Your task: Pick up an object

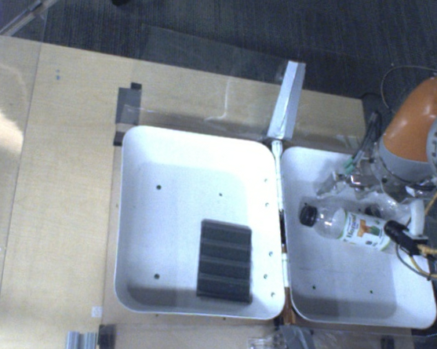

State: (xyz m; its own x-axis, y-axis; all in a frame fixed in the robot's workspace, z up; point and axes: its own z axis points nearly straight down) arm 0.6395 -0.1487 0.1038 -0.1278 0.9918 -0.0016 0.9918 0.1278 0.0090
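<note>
Black ridged block (pixel 226 261) left bin; bottle (pixel 346 226) just below end effector (pixel 358 179), grip unclear.

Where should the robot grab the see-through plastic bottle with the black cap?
Probably around the labelled middle of the clear plastic bottle, coming straight down from above. It lies on its side in the right white bin, cap pointing left, so fingers could close across its round body.

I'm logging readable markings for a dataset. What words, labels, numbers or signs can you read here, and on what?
Nothing is legible.
Clear bottle in the right bin: it carries a label with orange and green print, too blurred to read.
Dark ridged block in the left bin: I can see no text on it.
</note>
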